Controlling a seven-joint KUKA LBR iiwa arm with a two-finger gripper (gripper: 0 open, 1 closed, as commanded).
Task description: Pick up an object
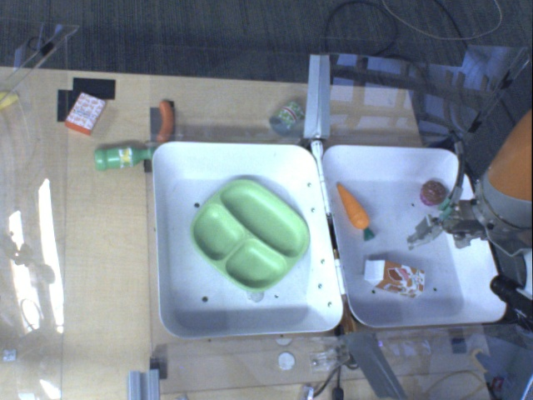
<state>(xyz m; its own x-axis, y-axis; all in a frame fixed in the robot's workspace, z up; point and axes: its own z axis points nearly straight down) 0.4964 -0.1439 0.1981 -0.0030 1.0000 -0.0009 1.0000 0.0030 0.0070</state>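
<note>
Carton (397,278), small, printed cardboard, lies near in right bin (400,315). Hand (429,230) hovers just beyond it, low over bin floor, fingers spread, nothing between them. Step: approach before grasp. Next: centre over one target, descend, close. Beyond: tapered orange toy carrot (353,206), round reddish disc (433,192). Left bin (175,307) holds glossy green compartment tray (251,232).

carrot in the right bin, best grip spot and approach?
Grip the carrot across its thick orange middle, coming straight down from above. It lies flat on the right bin floor, slanting from upper left to its green end at lower right, so the fingers should close across that axis. The end effector sits to its right.
</note>
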